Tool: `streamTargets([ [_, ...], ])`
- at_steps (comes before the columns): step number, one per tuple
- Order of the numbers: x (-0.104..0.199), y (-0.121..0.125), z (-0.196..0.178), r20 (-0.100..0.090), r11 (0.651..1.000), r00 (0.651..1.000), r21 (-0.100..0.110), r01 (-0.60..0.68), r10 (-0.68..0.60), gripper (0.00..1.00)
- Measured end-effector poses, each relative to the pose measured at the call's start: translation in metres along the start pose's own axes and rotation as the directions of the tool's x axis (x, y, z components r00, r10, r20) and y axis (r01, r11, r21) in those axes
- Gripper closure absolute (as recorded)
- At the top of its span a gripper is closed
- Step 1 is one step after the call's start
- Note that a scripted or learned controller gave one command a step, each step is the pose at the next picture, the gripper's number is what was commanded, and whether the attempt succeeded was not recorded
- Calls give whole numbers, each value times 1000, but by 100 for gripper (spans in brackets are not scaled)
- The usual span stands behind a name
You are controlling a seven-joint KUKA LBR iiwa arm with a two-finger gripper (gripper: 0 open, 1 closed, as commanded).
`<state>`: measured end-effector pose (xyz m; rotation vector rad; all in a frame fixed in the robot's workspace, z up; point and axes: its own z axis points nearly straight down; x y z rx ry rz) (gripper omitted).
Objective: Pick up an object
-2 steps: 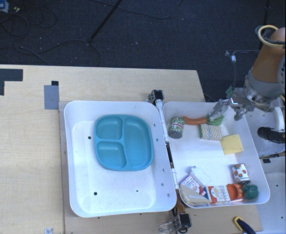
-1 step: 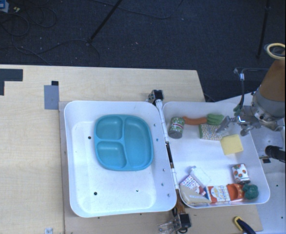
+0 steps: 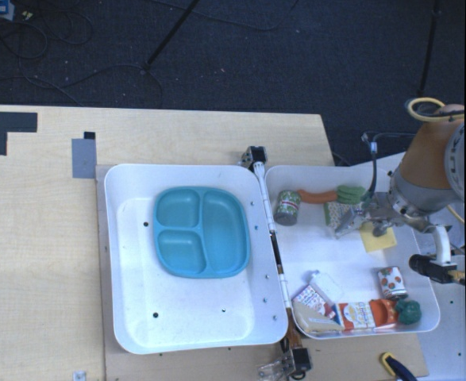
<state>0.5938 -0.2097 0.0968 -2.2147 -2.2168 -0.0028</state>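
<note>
The arm (image 3: 433, 161) is cut off at the right edge. Its gripper (image 3: 358, 217) sits low in the right bin (image 3: 352, 288), just right of the can (image 3: 287, 207) and touching the carrot (image 3: 340, 196); whether it is apart or closed I cannot tell. Carton (image 3: 358, 314) lettering is unreadable. The left bin (image 3: 129, 292) holds a blue plate (image 3: 200, 232).

Both of my shallow white bins (image 3: 113, 252) look like smooth, faintly glossy plastic. In the left one lies a turquoise three-compartment plastic plate (image 3: 201, 232), smooth with a soft sheen. The pale bench top (image 3: 34, 236) looks like matt wood. In the right bin, a small labelled tin can (image 3: 287, 207) looks metallic, and a red-and-white carton (image 3: 358, 315) looks like printed card (somewhat crumpled).
</note>
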Motion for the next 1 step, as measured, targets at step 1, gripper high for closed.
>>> streamTargets([
  [1, -4, 50, -105, 7, 1000, 1000, -2, 0, 0, 0],
])
